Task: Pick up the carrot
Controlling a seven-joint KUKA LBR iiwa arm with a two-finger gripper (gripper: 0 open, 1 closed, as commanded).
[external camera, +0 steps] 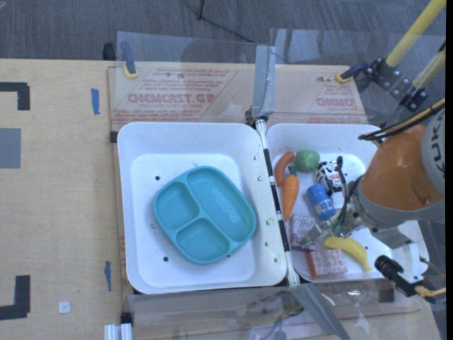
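Observation:
The carrot [290, 197] is orange and tapered, lying lengthwise along the left wall of the right bin [277, 134], with its thick end near a small green top. My gripper [313, 238] hangs low over the front of that bin, to the right of and just below the carrot's thin tip, not touching it. Its orange-banded wrist [396, 183] covers the bin's right side. Nothing shows between the fingers.
A reddish-orange curved piece [283, 165] lies just above the carrot, beside a green fruit [306, 159]. A blue can [320, 200], a black-and-white toy [330, 175], a banana [347, 250] and a printed packet [325, 262] crowd around the gripper. The left bin [134, 190] holds a teal divided plate [205, 214].

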